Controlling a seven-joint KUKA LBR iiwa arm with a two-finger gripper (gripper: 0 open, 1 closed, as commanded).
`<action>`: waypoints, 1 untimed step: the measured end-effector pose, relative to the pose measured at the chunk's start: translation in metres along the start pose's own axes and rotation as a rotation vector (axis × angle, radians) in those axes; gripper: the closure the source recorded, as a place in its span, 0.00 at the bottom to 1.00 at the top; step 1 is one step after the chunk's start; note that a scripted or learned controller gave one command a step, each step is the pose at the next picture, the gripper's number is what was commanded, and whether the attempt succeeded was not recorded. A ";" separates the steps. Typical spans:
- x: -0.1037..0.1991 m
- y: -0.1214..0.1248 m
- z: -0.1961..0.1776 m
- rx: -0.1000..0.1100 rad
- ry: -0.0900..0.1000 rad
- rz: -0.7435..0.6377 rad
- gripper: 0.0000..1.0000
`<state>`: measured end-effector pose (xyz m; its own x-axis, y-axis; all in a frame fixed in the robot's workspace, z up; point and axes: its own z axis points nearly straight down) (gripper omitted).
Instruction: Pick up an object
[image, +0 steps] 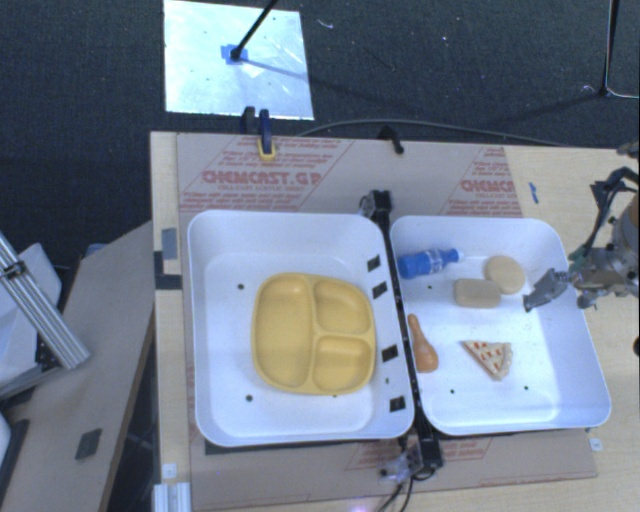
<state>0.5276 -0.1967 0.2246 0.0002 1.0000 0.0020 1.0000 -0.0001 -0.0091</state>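
Reaching in from the right, fingers (548, 290) over right bin (570, 400) edge, spread unclear, beside tan block (477, 293).

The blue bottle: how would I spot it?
Look in the right-hand white bin, at its far left corner beside the divider. The small blue bottle lies on its side there, the one blue thing among tan and orange food pieces.

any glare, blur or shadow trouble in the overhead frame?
Camera view: the foil sheet above the bench glares bright; the white bins look evenly lit with soft, faint shadows; the gripper at the right bin's edge looks slightly blurred; the blue bottle and yellow tray stay reasonably sharp.
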 end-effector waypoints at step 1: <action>0.000 0.003 -0.006 -0.011 -0.003 -0.003 0.00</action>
<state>0.5303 -0.1962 0.2303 -0.0031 1.0000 -0.0005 1.0000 0.0031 0.0016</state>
